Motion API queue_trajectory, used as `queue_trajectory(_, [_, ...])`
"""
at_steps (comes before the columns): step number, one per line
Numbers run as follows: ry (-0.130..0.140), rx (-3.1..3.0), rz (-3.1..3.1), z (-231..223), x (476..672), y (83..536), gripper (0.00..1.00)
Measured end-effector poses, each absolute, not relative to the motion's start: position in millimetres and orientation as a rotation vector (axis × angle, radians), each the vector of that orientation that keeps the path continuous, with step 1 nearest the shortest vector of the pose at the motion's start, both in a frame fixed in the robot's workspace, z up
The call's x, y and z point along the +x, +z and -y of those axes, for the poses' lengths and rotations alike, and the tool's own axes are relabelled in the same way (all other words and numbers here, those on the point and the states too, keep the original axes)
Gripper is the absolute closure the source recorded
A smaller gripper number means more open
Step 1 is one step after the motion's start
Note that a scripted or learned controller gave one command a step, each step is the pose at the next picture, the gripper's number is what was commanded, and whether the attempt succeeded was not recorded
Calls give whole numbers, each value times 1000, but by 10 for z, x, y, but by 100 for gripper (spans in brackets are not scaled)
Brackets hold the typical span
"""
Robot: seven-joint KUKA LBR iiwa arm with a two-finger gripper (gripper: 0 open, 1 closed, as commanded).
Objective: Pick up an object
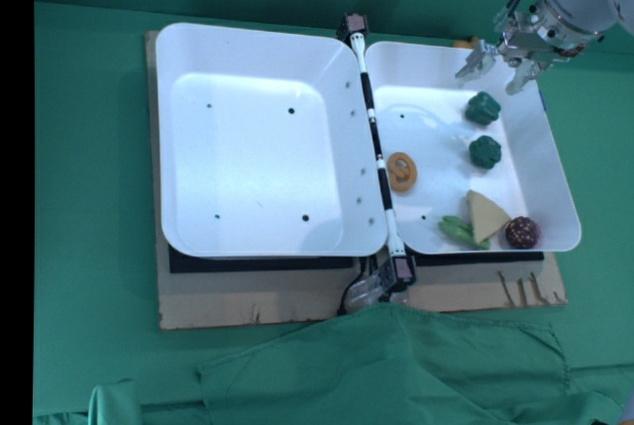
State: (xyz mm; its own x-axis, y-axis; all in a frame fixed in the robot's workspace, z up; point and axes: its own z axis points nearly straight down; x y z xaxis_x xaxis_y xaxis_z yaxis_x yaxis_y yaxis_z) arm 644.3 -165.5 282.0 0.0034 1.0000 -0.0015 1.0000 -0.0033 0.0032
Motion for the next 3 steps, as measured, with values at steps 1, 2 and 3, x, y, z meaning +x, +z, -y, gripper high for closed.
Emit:
queue_trajectory(1, [3, 2225, -2216, 1582, 5961, 3025, 0])
queue_trajectory(2, [-1, 2223, -2217, 1495, 6156, 2743, 0])
queue_trajectory(3, [7, 2217, -2215, 1314, 6125, 3031, 0])
